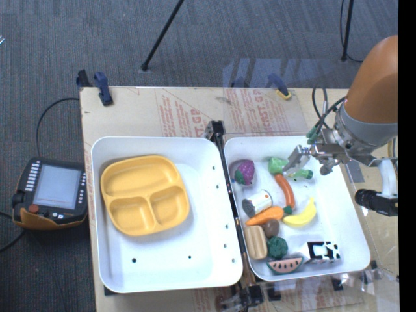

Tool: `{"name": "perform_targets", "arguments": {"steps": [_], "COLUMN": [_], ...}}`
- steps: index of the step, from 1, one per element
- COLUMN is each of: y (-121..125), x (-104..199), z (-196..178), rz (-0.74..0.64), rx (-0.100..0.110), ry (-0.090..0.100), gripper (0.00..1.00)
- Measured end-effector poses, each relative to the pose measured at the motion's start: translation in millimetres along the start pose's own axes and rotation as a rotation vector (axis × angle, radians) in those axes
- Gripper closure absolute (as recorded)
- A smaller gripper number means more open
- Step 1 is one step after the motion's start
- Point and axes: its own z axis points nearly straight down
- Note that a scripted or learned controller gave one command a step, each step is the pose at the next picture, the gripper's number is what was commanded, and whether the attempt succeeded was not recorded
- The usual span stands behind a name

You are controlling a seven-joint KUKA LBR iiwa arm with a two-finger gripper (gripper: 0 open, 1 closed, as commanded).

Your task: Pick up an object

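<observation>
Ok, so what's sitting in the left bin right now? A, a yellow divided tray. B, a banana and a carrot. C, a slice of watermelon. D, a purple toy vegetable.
A: the yellow divided tray lies alone in the left bin, while the banana, carrot, watermelon slice and purple toy vegetable are all in the right bin.
</observation>
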Motion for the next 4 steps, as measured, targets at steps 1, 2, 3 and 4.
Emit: {"name": "perform_targets", "arguments": {"steps": [1,2,3,4], "y": [22,26,26,25], "x": [-1,-4,-5,8], "z": [159,142,143,186], "rz": [0.053,0.063,0.066,0.553], "rx": [0.016,0.003,0.003,0.007], "ry": [0.003,0.003,0.003,0.001], "gripper": [0.0,1.0,0.0,0.0]}}
